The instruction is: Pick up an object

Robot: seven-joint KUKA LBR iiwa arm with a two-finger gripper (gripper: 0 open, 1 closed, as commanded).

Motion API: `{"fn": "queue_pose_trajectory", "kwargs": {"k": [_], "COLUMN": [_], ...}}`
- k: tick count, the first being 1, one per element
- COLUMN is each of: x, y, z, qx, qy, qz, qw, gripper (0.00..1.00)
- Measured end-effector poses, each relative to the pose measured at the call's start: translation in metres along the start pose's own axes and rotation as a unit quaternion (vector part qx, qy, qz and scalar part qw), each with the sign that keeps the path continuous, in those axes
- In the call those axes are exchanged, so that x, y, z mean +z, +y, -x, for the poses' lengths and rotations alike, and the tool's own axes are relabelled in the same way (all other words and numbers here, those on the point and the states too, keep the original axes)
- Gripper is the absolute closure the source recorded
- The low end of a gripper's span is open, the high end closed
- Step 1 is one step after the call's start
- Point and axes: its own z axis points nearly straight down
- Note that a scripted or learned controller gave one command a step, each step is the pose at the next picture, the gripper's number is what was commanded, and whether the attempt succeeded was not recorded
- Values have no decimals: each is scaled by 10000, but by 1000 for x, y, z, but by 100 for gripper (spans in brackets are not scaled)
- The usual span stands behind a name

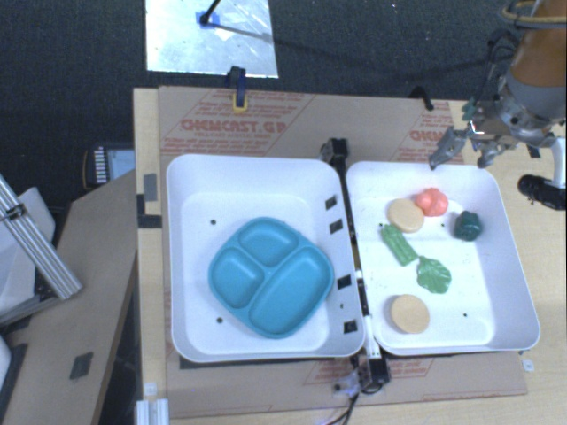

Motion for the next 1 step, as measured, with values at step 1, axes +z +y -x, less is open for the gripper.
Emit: {"fn": "queue_pose_trajectory", "kwargs": {"k": [1], "x": [-8], "y": [2], "z": [0], "qx": [-10], "qy": [-9], "qz": [58], "qw": [10000], "gripper": [0]}}
